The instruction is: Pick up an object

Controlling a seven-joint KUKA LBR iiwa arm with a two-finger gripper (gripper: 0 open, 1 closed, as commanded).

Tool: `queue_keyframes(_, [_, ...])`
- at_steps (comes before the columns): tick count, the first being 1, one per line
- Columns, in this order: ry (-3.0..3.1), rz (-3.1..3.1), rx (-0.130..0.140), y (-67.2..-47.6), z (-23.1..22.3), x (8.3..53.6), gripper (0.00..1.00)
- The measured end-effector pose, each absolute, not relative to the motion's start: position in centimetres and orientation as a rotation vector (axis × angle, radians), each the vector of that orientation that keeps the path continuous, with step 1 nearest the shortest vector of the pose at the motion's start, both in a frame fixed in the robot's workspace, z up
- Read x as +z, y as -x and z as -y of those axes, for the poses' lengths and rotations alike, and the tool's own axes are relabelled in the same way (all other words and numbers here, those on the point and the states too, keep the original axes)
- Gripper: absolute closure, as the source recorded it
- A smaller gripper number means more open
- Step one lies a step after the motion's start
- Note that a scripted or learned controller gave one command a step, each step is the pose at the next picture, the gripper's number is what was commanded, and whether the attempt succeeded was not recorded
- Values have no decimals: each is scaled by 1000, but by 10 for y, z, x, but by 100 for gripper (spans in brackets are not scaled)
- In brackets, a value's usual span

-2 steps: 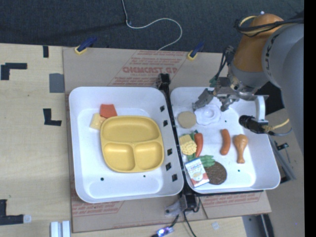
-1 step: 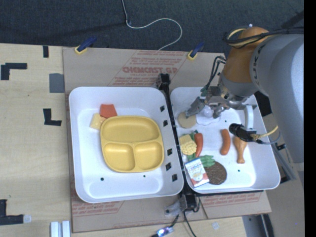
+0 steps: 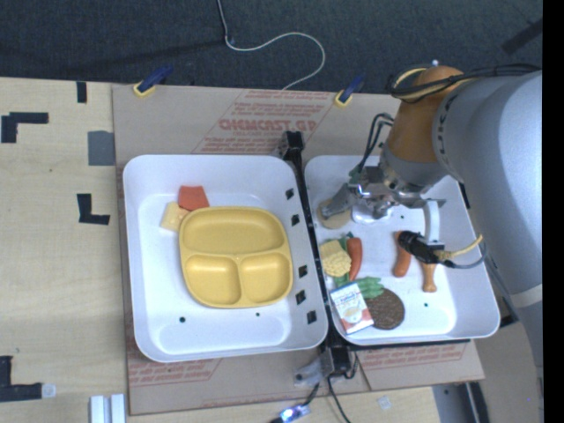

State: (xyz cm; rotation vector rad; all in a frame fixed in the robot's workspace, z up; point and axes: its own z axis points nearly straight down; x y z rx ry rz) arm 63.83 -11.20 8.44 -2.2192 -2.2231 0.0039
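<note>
I am hovering my gripper over the right shallow white bin, behind its toy food pile; the yellow divided plastic tray is lying left of that bin.

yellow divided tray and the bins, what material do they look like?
Yellow divided tray: looks like moulded plastic, matte to slightly satin; uniform colour, rounded compartment edges, soft highlights. Left bin and right bin: probably thin formed plastic, smooth white with mild sheen and rounded corners. Painted metal can't be ruled out.

Dark carpet, white cable, cardboard sheet, pale wooden bench
</note>
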Motion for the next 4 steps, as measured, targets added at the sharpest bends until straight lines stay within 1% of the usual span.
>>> queue_keyframes(1, [2221, 2228, -11, -642, 110, 99, 100])
queue_keyframes(2, [2220, 2225, -2, -644, 102, 158, 100])
queue_keyframes(3, [2223, 2223, -2, -639, 108, 216, 100])
queue_keyframes(4, [2219, 2221, 2, -640, 108, 223, 100])
